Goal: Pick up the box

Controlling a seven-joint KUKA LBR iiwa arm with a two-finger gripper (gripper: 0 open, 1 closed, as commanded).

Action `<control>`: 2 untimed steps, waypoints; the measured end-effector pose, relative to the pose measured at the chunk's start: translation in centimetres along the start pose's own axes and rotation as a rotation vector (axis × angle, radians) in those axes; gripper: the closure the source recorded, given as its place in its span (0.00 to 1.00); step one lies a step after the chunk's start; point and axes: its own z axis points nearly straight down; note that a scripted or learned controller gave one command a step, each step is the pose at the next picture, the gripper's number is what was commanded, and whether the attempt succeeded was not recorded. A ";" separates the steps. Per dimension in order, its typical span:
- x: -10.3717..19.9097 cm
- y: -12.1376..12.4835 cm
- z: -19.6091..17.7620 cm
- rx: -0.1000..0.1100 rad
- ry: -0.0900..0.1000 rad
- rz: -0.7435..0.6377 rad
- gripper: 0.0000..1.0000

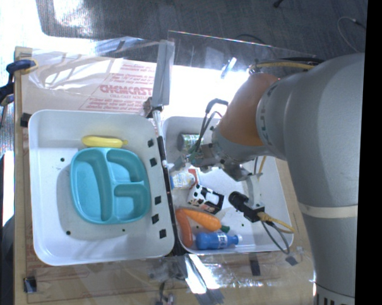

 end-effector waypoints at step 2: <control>-0.5 0.3 1.5 0.012 -0.003 0.029 1.00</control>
